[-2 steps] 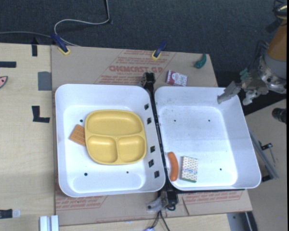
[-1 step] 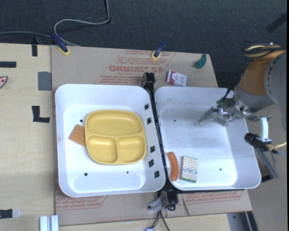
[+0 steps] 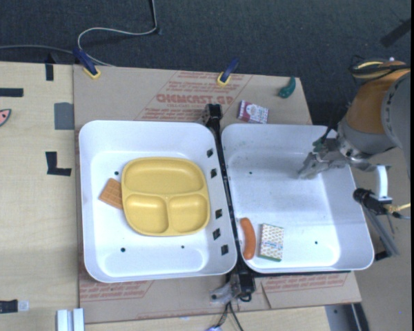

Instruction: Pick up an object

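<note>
Left bin [image 3: 96, 185] holds a tray [image 3: 167, 195] — right bin [image 3: 345, 233] holds a sausage [image 3: 248, 237] beside a packet [image 3: 272, 242].

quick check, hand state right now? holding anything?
hand: low over the upper part of the right bin; nothing visible in its grasp. Open or closed cannot be told from this view.

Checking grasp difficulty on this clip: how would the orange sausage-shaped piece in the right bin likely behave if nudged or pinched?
The sausage looks rounded and smooth, so it would probably roll sideways when nudged. Lying close to the bin wall, it likely leaves little finger room. It seems small and light.
</note>
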Available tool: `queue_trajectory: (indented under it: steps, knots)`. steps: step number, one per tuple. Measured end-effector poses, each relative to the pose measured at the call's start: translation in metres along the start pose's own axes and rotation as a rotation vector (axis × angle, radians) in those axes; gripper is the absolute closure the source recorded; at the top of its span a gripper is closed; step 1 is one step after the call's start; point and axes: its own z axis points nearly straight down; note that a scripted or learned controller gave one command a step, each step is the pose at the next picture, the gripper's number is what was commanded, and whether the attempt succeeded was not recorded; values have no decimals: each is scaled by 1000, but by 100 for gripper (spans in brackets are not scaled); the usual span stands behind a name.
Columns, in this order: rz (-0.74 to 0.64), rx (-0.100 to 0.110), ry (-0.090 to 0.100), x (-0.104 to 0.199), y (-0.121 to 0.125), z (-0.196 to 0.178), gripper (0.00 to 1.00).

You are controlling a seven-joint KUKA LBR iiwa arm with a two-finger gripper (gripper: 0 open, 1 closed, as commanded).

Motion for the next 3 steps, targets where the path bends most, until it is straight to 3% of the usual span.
queue_trajectory:
  steps: [2,3]
  knots:
    - [-1,2,1,1,0,-18,100]
    - [-1,2,1,1,0,-18,0]
